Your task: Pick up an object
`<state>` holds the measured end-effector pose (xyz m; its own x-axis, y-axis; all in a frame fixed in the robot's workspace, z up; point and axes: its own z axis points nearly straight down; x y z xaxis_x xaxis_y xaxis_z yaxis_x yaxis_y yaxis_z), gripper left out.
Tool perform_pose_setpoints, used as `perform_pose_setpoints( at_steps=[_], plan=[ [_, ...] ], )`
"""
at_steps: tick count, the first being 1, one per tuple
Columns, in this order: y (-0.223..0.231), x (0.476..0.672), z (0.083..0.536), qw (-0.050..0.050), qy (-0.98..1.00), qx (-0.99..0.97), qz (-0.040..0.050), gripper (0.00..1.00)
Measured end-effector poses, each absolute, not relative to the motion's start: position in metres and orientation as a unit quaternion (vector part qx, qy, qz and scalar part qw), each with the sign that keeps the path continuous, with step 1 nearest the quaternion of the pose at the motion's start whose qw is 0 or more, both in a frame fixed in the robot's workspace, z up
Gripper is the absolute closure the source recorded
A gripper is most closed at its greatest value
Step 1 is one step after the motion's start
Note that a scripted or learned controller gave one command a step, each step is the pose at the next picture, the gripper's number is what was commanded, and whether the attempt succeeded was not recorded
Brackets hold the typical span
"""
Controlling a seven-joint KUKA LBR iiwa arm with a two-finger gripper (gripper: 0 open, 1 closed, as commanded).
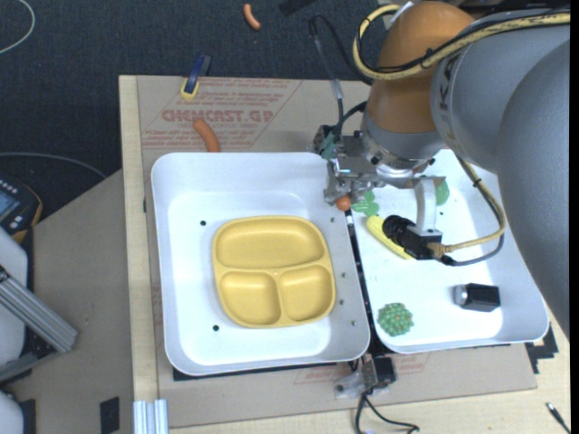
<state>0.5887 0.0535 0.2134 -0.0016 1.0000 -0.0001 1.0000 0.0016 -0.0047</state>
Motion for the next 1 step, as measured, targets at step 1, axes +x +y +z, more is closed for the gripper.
perform_pose_setpoints(
  at_steps=[1],
  plan=[
    [0.0498,0.5867,0.2151,0.001,-0.707,-0.707,0.0013,1.0]
  ],
)
